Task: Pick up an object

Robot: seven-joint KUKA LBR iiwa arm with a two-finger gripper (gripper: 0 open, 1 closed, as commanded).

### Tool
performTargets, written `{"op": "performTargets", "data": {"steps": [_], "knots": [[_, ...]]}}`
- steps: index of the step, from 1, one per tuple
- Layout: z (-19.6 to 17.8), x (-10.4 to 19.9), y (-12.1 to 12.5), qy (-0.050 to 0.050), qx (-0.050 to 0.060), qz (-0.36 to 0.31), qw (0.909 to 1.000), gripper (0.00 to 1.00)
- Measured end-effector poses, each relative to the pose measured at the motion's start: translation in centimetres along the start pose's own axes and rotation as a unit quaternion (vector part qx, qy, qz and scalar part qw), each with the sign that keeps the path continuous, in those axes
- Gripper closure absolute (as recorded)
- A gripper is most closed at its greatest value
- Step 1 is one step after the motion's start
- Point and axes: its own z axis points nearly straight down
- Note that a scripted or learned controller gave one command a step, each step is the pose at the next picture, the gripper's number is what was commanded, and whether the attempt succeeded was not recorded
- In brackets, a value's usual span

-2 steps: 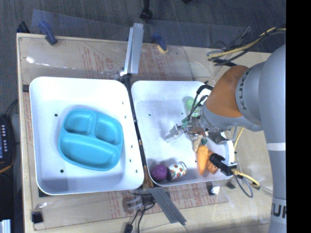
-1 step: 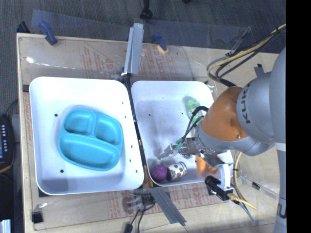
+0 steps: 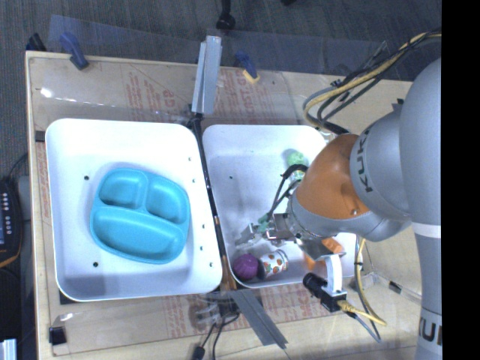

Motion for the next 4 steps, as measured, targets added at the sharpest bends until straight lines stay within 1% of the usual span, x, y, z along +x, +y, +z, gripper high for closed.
{"op": "performTargets", "data": {"steps": [1,2,3,4], "knots": [[0.0,0.5,0.0,0.000,0.000,0.001,1.0000,0.00],[-0.1,0.7,4.5,0.000,-0.001,0.000,1.0000,0.00],[-0.2,3.0,0.1,-0.005,-0.004,0.004,1.0000,0.00],[-1.1,3.2,0.0,-0.003,-0.001,0.001,1.0000,1.00]]}}
